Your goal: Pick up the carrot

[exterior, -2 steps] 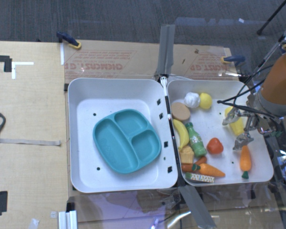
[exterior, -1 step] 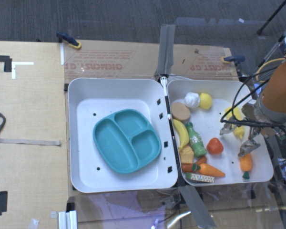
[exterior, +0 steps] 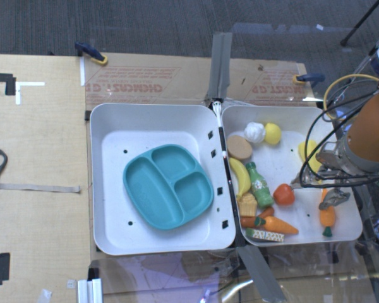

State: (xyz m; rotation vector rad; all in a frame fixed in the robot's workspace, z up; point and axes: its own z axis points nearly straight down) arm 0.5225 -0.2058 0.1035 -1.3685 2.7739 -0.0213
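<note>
- Red print runs across the cardboard sheet (exterior: 145, 81) at the top centre of the frame, behind the left white bin (exterior: 101, 169); it stands upside down and is too blurred to read.
- More red print marks the cardboard (exterior: 275, 84) behind the right bin (exterior: 347, 232), equally illegible.
- No other lettering can be read.

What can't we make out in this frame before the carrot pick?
- hand: dark metal and looped cables overlap, so its finger state is unreadable in the camera view.
- small orange piece under the hand: partly covered by it; contact unclear.
- carrot: its left end is crowded by neighbouring toys; boundary unclear.
- right bin: far right wall hidden by the arm.
- Label on green bottle: too small to read.
</note>
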